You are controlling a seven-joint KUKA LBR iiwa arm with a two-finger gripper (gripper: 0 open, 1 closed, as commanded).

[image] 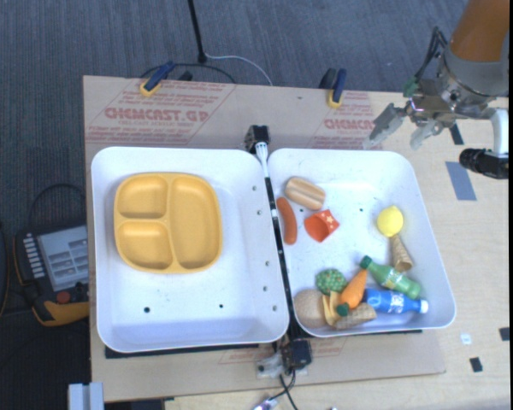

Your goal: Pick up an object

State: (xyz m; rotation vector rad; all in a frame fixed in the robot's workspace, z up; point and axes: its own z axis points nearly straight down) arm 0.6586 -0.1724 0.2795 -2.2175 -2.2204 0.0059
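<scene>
Nothing was gripped: the two-finger gripper hung spread above the right white bin; next, descend onto the round yellow lemon

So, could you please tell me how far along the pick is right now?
Nothing looks done yet. The gripper is open, holding nothing, above the bench beyond the right bin. The lemon, hot dog and the other toys lie in that bin. The descent, grasp and lift are all left.
</scene>
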